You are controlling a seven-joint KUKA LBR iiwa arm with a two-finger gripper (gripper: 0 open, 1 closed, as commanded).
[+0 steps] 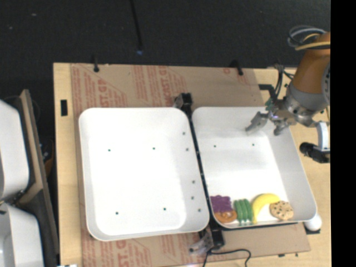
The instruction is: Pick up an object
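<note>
From my seat at the remote station I saw the arm (309, 79) reaching in at about three o'clock of the view, its orange band sitting above the grey wrist. The jaws (268, 123) hung over the upper right part of the right bin (245, 160), toward that bin's one o'clock corner. They stood spread apart, one finger pointing down-left and the other shorter beside it, and I saw nothing between them. Whether the tips touched the bin floor I could not tell.

The things to pick lay well apart from the jaws, all crowded along the right bin's near rim at about six o'clock. From left to right I made out a purple bunch of grapes (221, 203) with a round orange-brown piece (225, 217) just below it and touching it, then a green ridged vegetable (243, 211) standing lengthwise just beside them, then a yellow banana (265, 201) curved over the top of a chocolate-chip cookie (281, 209). The cookie lay nearest the bin's five o'clock corner, touching the banana.

The left bin (139, 171) sat just beside the right one, their rims meeting down the middle of the desk (139, 88), which was covered with a brown printed cardboard sheet. A black clamp (184, 100) sat at twelve o'clock where the two bins met.
</note>
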